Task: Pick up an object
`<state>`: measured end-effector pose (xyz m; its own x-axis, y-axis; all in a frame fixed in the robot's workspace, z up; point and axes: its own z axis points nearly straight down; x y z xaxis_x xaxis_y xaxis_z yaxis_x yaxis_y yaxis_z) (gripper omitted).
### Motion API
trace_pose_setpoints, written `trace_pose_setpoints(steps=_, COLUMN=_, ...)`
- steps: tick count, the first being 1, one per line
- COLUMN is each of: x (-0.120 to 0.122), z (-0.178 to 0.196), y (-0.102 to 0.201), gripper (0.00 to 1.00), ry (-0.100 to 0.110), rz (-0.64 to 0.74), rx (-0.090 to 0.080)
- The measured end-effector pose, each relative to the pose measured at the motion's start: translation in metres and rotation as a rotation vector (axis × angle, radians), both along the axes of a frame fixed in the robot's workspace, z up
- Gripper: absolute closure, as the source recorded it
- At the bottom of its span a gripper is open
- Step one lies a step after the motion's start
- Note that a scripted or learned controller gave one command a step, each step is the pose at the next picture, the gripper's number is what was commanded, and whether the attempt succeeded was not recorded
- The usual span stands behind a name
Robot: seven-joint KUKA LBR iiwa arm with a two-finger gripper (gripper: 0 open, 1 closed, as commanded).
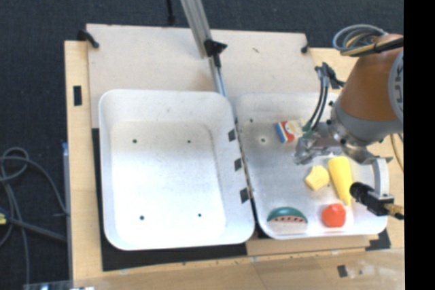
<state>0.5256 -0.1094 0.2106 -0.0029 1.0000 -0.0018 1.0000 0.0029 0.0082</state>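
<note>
Several small objects are seen in the right bin (pixel 262 120), gathered in its near and right-hand part. A yellow block (pixel 317 178) lies beside a long yellow banana-like piece (pixel 340 179), the two touching or nearly so. A red tomato-like ball (pixel 333 215) is set near the front rim, just below the banana-like piece, and a watermelon-slice toy (pixel 286 217) is found against the front rim to its left. A small red and white item (pixel 287 131) is placed further back, apart from the others, near the middle of the bin.

The gripper (pixel 307 149) is positioned low over the right bin, between the red and white item and the yellow block. Nothing is seen clasped by it, and how wide it stands cannot be told from this angle. The arm (pixel 370 95) is extended over the right rim, and that side of the bin is partly covered by it.

Open floor is left along the left side of the right bin, next to the divide between the bins. The left bin (pixel 170 166) offers a wide bare floor bounded by rounded rims. A slanted metal post (pixel 190 0) is mounted behind the bins.
</note>
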Motion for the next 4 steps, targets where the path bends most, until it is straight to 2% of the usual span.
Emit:
trace_pose_setpoints(steps=1, x=0.002, z=0.051, y=-0.001, gripper=1.00, ry=0.000, rz=0.001, rx=0.000)
trace_pose_setpoints(steps=3, x=0.009, z=0.029, y=0.103, gripper=1.00, ry=0.008, rz=0.003, rx=0.003)
trace_pose_setpoints(steps=4, x=0.015, z=0.040, y=0.155, gripper=1.00, ry=0.006, rz=0.005, rx=0.003)
